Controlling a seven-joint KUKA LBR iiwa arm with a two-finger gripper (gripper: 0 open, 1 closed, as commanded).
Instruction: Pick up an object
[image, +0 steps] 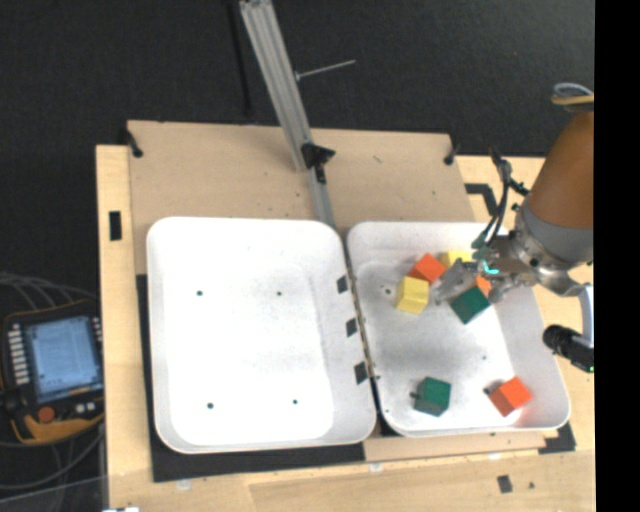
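You have the arm (565, 190) entering from the right edge of the frame, orange band uppermost, grey wrist below it, reaching over the upper right part of the right bin (395, 415). The gripper (468, 283) sits low among a cluster of blocks in that bin's upper half. Whether its fingers are spread or pressed together you cannot tell: they merge with the blocks around them, and no block can be confirmed between them.

Blocks near the gripper: a yellow block (412, 295) to its left, an orange block (428, 268) just above the yellow one and touching or nearly touching it, and a dark green block (470, 306) tilted right under the gripper tip. A small patch of orange and a sliver of yellow show beside the tip, too obscured to tell apart.

Lower in the right bin, well apart from the cluster: a second green block (432, 396) toward lower centre, and a second orange block (509, 396) near the lower right corner.

The left bin (180, 250) lies alongside, rims adjacent. A grey pole (285, 85) slants in from the top of the frame. A handheld pendant (55, 362) with a lit screen rests at the left edge.
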